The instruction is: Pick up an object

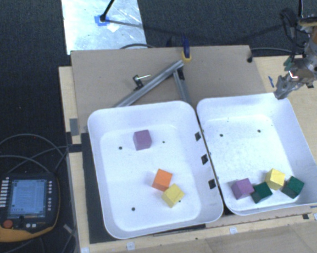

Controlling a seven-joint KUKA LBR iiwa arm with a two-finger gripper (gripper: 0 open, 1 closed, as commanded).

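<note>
Sitting well below the tool [284,89], the yellow cube [275,178] is looking light and rigid, likely best pinched across flat sides. Whether the tool is gripping, I cannot tell; nothing is showing in it.

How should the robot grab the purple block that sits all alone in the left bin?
Come straight down from above and pinch the purple block on two opposite flat sides. It sits alone on the left bin floor, away from the walls and the other blocks, so the pincer probably has room on either side.
</note>
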